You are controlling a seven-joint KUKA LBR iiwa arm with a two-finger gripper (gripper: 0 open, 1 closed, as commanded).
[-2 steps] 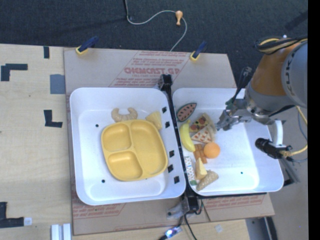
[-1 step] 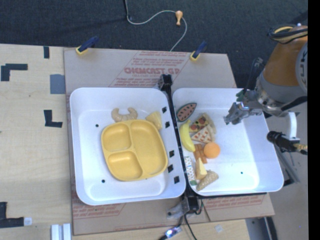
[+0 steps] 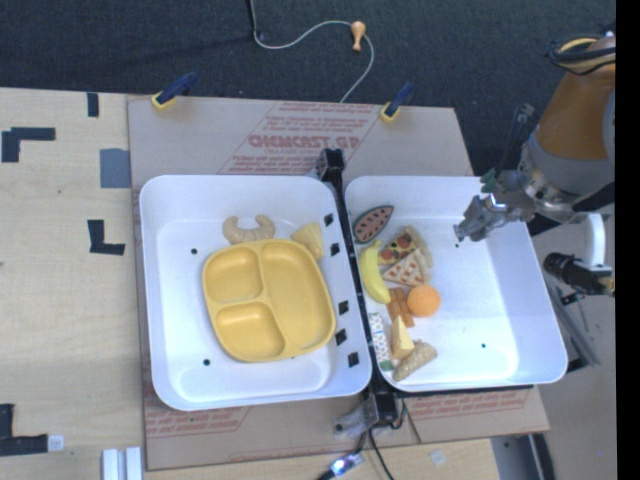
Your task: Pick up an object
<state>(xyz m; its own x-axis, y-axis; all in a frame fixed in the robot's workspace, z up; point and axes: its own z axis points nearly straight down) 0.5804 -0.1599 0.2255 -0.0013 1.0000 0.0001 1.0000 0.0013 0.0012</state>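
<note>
The right bin [image 3: 500, 298] holds a cluster of toy food along its left side: a banana [image 3: 373, 276], an orange ball [image 3: 424, 301], a dark oval slice [image 3: 373, 223], a sandwich-like wedge [image 3: 405, 265] and several smaller pieces [image 3: 402, 338]. My gripper [image 3: 472, 224] hangs over the upper right part of this bin, to the right of the cluster and apart from it. Nothing shows between its fingers. The left bin [image 3: 170, 268] holds a yellow divided tray [image 3: 268, 301], a tan curved piece [image 3: 247, 230] and a pale yellow wedge [image 3: 311, 239].
Both bins rest on a cardboard sheet [image 3: 290, 138] held by blue and yellow clamps [image 3: 174, 90]. A cable [image 3: 300, 38] with a small orange end lies on the dark floor behind. The arm's body [image 3: 575, 138] stands at the right edge.
</note>
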